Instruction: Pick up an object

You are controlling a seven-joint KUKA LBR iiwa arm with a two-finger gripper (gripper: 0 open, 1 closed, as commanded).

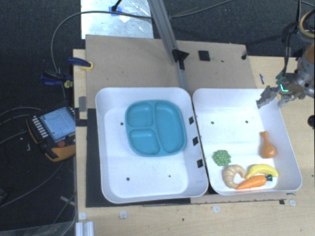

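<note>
A: Starting at the left, what do we log on the surface [216, 58]?

B: We log the left shallow white bin [110, 176]. It holds one teal plastic plate with three compartments [155, 127], lying flat in the bin's upper middle.

A: And the right shallow white bin [231, 107]?

B: Its contents sit in the lower right portion. From left to right we record a small green bumpy broccoli-like piece [221, 157], a tan curled croissant-shaped toy [232, 173], an orange toy carrot [252, 182] and a yellow toy banana [262, 170]. The carrot lies just below the banana and touches the croissant's right end. An orange-brown drumstick-shaped toy [267, 145] lies apart from these, above the banana near the right wall.

A: Position and state of the tool [271, 99]?

B: We see it over the upper right corner of the right bin, well apart from every toy. Its two fingers are spread, with nothing between them.
</note>
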